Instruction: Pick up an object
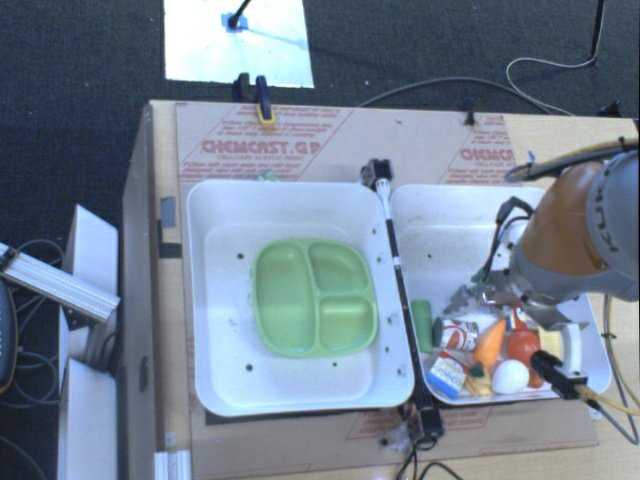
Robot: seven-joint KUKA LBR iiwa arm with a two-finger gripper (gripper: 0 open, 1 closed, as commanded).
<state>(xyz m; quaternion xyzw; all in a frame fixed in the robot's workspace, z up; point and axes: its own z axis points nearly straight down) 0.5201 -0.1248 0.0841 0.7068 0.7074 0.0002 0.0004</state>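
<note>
Bins: two shallow white ones side by side, left bin (pixel 215 268) and right bin (pixel 440 218), with a black divider strip (pixel 395 268) running between them.

Tray: just one, a light green tray (pixel 315 298) with compartments, lying flat in the middle of the left bin. Nothing sits in it.

Pile of objects: all bunched in the near corner of the right bin. I count one carrot (pixel 489 343), one red tomato-looking thing (pixel 523 346), one white egg (pixel 510 376), one small green piece (pixel 422 323) right up against the divider, one red-and-white can (pixel 457 334) on its side, and one little carton (pixel 448 373) with a colourful label. A few more bits sit under there, too jumbled to tell what they are.

Arm: one, grey with the orange band (pixel 560 223), coming in from the right and bent down over the right bin.

Gripper: the gripper (pixel 492 298) is just above the pile, close to the carrot and the can. Honestly can't tell if it's open or closed from this angle, and nothing visibly sits in it.

Bench: brown board (pixel 330 143) with red printed lettering, one blue-and-yellow clamp (pixel 262 100) on the far edge.

Room: dark carpet floor (pixel 80 68), one pale square sheet (pixel 238 28) lying on it behind the bench, a few loose cables (pixel 545 68).
</note>
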